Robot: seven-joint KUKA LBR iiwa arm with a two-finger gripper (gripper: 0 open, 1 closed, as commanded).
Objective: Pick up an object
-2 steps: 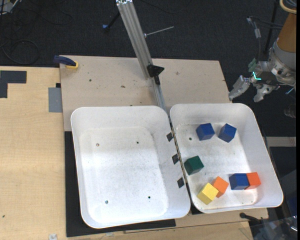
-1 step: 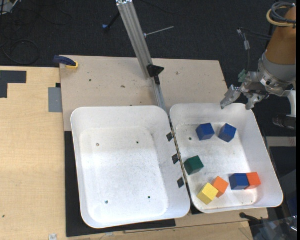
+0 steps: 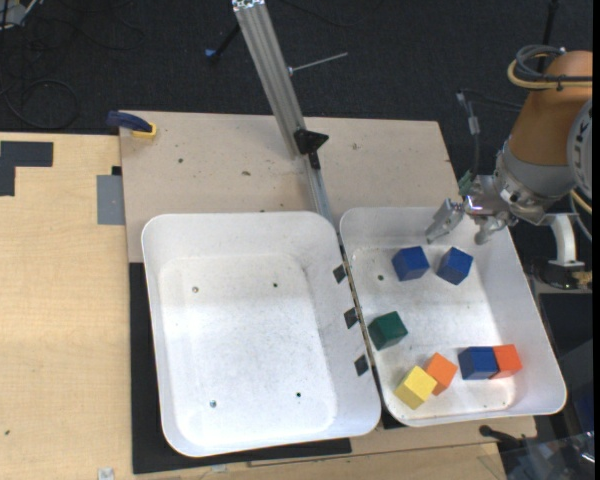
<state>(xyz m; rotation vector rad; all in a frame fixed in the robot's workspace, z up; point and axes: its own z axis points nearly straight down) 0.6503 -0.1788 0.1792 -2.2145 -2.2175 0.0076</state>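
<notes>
Because the arm enters from the right, the pincer hangs over the far edge of the right bin, its 2 fingers spread apart with nothing between them.

Item 1: right bin, white, shallow, on the surface. It holds every loose object, so any pick must happen here.

Item 2: 2 blue cubes, the left one and the right one, just beside each other at the far end. They lie nearest the pincer, slightly nearer the viewer than its tips; either reads as the likely target, though which one cannot be told.

Item 3: green cube, alone near the bin's left wall, mid-length.

Item 4: yellow cube and orange cube, touching, at the near end.

Item 5: third blue cube touching a red-orange cube, near end, right side. Touching pairs leave little room for a finger between them.

Item 6: left bin, white, beside the right bin.

Item 7: slanted aluminium rail, rising from the far side of the surface.

Status, by judgement: approach stage, nothing lifted.
</notes>
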